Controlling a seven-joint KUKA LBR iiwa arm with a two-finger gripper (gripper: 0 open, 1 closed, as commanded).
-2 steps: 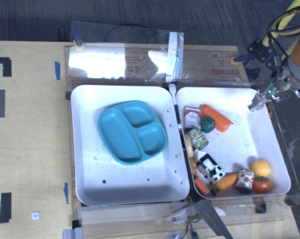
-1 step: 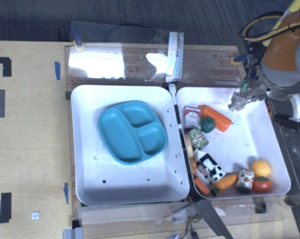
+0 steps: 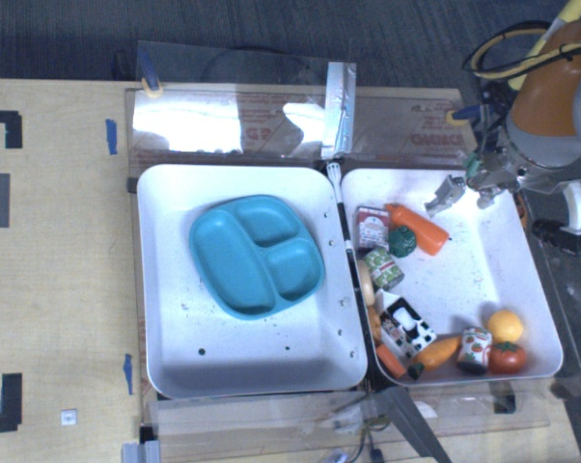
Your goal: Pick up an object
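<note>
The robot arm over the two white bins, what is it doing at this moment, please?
The grey and orange arm reaches in from the right, and its gripper hangs over the upper part of the right bin, near an orange carrot. Nothing is seen between its fingers, so no object is picked yet. Small toy foods lie along that bin's left and lower sides, among them a tomato and a yellow fruit. The left bin holds a blue divided plate.

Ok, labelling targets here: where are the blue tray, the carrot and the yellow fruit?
blue tray (image 3: 257,254), camera view, its middle divider.
carrot (image 3: 421,227), camera view, mid-body.
yellow fruit (image 3: 505,325), camera view, top surface.
</note>
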